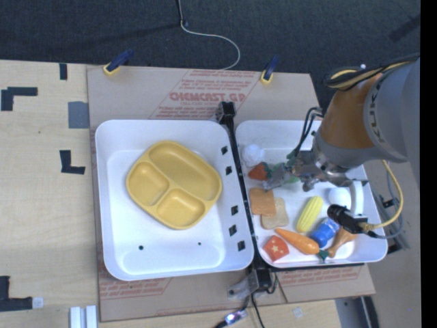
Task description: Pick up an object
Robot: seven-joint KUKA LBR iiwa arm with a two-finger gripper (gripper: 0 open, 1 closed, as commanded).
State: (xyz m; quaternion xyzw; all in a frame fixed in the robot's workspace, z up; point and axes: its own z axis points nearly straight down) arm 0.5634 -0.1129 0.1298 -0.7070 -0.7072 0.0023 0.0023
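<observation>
Cardboard (205, 94) with red lettering – too blurred to read, pincer (276, 176) state unclear – over right bin (273, 130)

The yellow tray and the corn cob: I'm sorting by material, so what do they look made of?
The yellow tray looks like moulded plastic, smooth and matte, with three pressed compartments. The corn cob seems a plastic toy, slightly glossy; rubber is possible.

grey arm (369, 121) reaching from right, orange band visible, gripper (278, 176) lowered

It was a robot lab: a bench (41, 203) carried clamped cardboard (205, 94), two bins (109, 183) and toy food (308, 212).
</observation>
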